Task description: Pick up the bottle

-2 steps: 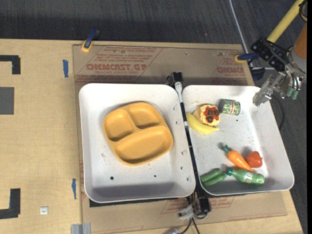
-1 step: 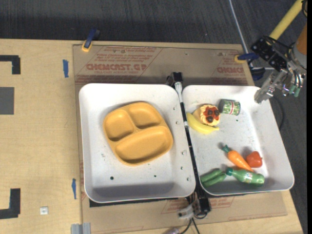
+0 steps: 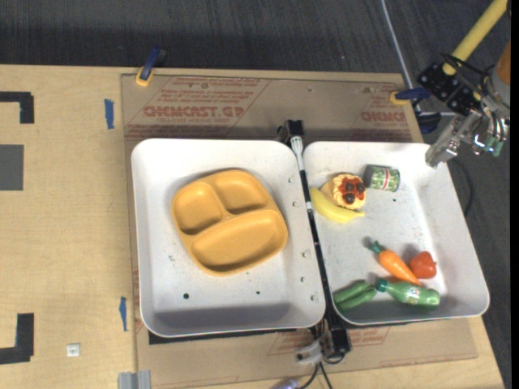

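Note:
The bottle [image 3: 412, 295] is green with a pale label and lies on its side near the front edge of the right bin [image 3: 454, 217]. Its neck points left toward a green vegetable [image 3: 355, 294]. My gripper [image 3: 442, 151] hangs over the right bin's far right corner, well behind the bottle and apart from it. Nothing is seen in its grasp.
A carrot [image 3: 394, 262] and a red fruit [image 3: 422, 264] lie just behind the bottle. A banana [image 3: 334, 210], a berry-topped pastry [image 3: 349, 190] and a green can [image 3: 381, 178] sit at the bin's back. A yellow divided plate [image 3: 229, 219] lies in the left bin [image 3: 154, 217].

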Controlling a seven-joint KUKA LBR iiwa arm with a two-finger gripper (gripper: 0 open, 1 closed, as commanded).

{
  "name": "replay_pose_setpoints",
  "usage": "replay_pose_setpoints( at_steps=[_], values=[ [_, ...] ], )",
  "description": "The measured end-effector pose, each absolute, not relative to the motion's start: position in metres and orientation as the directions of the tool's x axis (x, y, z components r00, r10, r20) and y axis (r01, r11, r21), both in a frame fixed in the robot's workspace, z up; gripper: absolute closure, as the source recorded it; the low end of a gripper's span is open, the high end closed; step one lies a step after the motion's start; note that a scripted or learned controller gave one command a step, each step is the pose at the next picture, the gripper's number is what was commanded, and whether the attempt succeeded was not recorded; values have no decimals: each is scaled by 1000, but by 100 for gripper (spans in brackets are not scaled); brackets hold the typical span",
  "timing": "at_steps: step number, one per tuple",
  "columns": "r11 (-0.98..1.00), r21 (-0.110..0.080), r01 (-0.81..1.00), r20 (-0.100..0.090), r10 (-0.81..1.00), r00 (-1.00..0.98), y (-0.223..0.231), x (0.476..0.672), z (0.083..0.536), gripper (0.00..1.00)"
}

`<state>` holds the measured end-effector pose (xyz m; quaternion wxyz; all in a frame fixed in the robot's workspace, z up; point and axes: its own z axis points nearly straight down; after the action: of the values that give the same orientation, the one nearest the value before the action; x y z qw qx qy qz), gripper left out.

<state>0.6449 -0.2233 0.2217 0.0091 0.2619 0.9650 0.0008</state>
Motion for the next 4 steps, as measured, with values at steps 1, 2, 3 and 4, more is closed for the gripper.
replay_pose_setpoints(
  at_steps=[1, 2, 3, 4],
  values=[
    [979, 1, 204, -3, 204, -979, -175, 626, 208, 100],
    [994, 0, -106, -3, -106, -994, -224, 586, 205, 100],
    [995, -1, -104, -10, -104, -995, -223, 588, 216, 100],
    [962, -2, -274, -7, -274, -962, -187, 633, 183, 100]
  ],
)
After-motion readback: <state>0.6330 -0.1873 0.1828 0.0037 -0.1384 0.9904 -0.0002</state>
